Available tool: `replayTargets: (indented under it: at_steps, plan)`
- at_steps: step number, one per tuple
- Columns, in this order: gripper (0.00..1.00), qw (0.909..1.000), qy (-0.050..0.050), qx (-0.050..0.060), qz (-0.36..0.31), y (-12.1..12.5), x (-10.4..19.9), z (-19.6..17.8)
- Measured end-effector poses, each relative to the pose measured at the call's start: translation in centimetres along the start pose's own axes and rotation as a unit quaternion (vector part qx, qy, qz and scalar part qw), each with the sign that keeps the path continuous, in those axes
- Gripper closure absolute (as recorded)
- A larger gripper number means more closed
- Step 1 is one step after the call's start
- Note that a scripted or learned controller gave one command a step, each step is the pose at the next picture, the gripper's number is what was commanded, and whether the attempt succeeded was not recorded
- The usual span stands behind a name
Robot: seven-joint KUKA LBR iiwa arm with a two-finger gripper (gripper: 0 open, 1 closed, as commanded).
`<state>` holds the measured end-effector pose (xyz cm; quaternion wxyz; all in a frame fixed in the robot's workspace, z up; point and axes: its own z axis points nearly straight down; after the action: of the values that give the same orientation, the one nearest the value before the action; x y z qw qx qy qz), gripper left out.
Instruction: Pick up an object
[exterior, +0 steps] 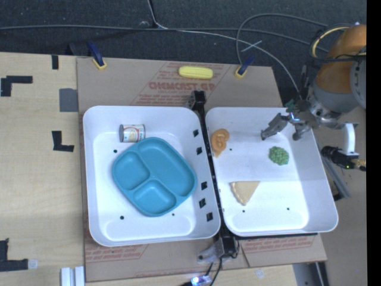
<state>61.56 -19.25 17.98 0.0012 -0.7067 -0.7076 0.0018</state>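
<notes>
My gripper (282,129) hangs over the upper right of the right bin (315,219), open, with nothing between its fingers. A green bumpy broccoli piece (278,155) lies just below it in that bin. An orange ear-shaped piece (219,140) rests by the bin's left wall. A tan triangular wedge (244,190) lies lower in the middle. In the left bin (101,219) sit a blue divided plate (153,176) and a small can (131,133) on its side.
A yellow banana-like object (195,72) lies on the cardboard behind the bins. Black clips line the seam between the bins. The arm's grey and orange body (339,70) stands at the right, with cables looping over the back.
</notes>
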Motion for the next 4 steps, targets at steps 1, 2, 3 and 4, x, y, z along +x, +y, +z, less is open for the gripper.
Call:
replayTargets:
  at_steps: [1,2,3,4]
  plan:
    - [0.0,1.0,0.0,0.001,0.0,-1.0,0.4,5.0]
    - [0.0,1.0,-0.006,-0.007,0.0,-0.7,0.1,9.1]
    - [1.0,0.9999,-0.007,-0.013,0.0,-0.3,0.0,7.4]
    - [1.0,1.0,0.0,-0.004,0.0,-0.6,0.0,1.2]
